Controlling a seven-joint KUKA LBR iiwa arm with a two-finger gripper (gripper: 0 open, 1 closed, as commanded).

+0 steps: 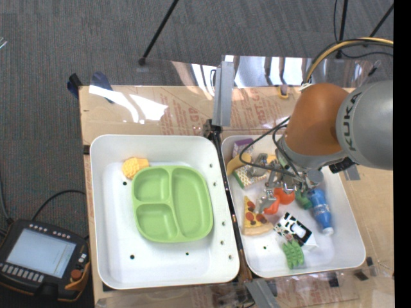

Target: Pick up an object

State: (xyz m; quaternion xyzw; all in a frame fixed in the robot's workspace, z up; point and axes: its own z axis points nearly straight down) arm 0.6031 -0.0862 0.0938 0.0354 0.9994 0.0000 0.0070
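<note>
My arm bends down into the right bin (pixel 352 236); my gripper (pixel 273 194) hangs among toys, grip state unclear. Left bin (pixel 109 172) offers room.

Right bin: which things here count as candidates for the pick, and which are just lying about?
Candidates: pizza slice, blue bottle, orange toy, green toy, black-and-white packet, banana.

Lying about: green plate, yellow toy, handheld controller.

Dark grey ribbed carpet floor (pixel 77 24), black tripod legs (pixel 164 21) at top, brown table (pixel 167 111) with glare, teach pendant (pixel 42 255) lower left
</note>
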